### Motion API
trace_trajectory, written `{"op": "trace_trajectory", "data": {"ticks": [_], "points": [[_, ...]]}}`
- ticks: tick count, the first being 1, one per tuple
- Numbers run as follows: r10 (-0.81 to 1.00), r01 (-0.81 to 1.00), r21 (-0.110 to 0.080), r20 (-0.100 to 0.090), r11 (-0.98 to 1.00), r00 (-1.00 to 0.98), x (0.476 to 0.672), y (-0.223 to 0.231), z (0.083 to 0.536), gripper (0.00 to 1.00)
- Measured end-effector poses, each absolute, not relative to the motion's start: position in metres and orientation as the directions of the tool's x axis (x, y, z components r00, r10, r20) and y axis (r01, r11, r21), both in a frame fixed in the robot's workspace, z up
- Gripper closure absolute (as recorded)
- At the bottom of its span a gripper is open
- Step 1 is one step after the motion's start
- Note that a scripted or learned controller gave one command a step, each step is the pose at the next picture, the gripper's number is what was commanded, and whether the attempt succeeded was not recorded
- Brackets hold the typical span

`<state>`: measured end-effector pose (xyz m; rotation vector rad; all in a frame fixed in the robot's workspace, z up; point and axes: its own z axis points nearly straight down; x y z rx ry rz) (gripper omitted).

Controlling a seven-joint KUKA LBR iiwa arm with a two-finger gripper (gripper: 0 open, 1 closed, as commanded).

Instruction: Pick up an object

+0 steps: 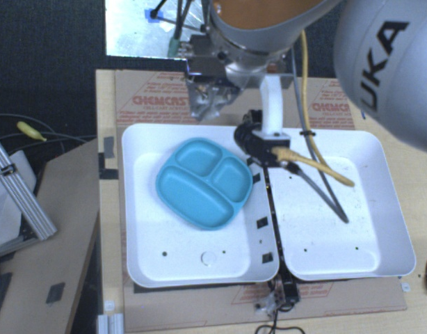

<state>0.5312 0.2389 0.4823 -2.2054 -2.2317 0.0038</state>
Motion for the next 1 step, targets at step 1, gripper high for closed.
{"op": "trace_trajectory", "data": {"ticks": [1], "points": [[1.0, 1.0, 0.003, 0.003, 0.006, -0.006, 0.4843, 0.2346, 0.5213, 1.0]]}}
